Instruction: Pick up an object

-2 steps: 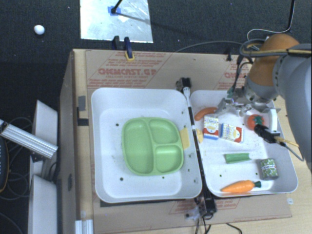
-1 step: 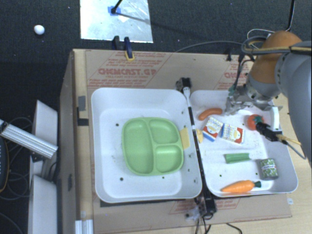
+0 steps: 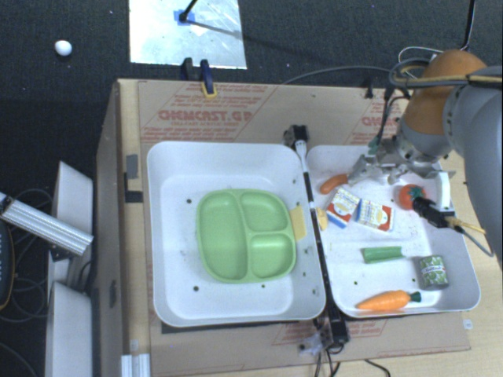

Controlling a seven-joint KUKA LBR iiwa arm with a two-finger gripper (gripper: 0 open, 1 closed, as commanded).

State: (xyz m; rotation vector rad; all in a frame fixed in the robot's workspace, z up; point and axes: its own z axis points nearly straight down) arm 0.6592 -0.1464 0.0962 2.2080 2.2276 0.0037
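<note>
My gripper (image 3: 387, 171) hangs over the back of the right bin (image 3: 464, 289), its fingers spread apart with nothing between them. Just in front of it lie a small orange sausage-shaped piece (image 3: 333, 183) and a red tomato-like ball (image 3: 407, 196). Two small snack cartons (image 3: 343, 206) (image 3: 376, 215) lie side by side in the bin's middle. Nearer the front are a green stick (image 3: 382, 253), a dark green can (image 3: 432, 270) and an orange carrot (image 3: 385, 300).
The left bin (image 3: 169, 210) holds a green divided plate (image 3: 244, 234) and a small yellow piece (image 3: 298, 223) by its right wall. A black divider rail (image 3: 312, 210) runs between the bins. The grey arm (image 3: 471, 116) fills the upper right.
</note>
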